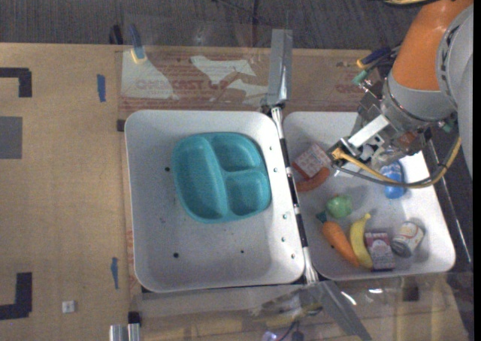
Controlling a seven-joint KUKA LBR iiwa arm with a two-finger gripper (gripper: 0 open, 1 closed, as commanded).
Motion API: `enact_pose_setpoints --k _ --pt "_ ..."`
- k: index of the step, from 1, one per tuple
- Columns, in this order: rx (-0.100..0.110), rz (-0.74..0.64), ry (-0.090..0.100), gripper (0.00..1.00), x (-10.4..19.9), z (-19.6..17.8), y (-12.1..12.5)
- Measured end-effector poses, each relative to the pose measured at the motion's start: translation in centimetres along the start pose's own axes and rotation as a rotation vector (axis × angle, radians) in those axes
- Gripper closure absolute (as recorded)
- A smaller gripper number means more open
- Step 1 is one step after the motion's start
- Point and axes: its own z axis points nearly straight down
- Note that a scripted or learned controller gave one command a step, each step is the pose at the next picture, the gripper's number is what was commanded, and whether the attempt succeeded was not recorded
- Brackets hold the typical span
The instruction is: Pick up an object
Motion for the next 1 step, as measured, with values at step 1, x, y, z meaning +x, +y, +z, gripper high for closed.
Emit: enact_pose_setpoints --k 1 --pt "0.003 0.047 -0.001 1.0 -6.25 -1.07 -3.73"
